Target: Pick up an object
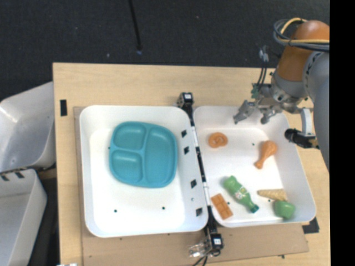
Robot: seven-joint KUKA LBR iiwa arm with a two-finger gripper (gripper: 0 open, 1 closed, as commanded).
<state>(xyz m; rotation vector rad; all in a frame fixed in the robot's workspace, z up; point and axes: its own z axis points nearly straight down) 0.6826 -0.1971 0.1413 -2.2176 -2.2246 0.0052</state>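
The bench [138, 85] carries two white bins side by side, and the arm [299, 54] comes in over the top right corner. The left bin [97, 204] has a teal divided plate [143, 154] in it; the right bin [299, 170] is where the choices lie. Down the sizes now: a green bottle [241, 193] near the front, a drumstick [265, 153] toward the right wall, an ice-cream cone [272, 194] beside a green ball [284, 209], an orange waffle [222, 205] in the front left corner, a round pastry [218, 140] up the middle. This looks like the approach step, nothing picked yet. The gripper [257, 113] hangs over the far edge of the right bin, jaws spread apart, nothing between them, touching nothing that I can make out. Next it needs to settle over one piece, the pastry or drumstick being nearest, then descend and close.
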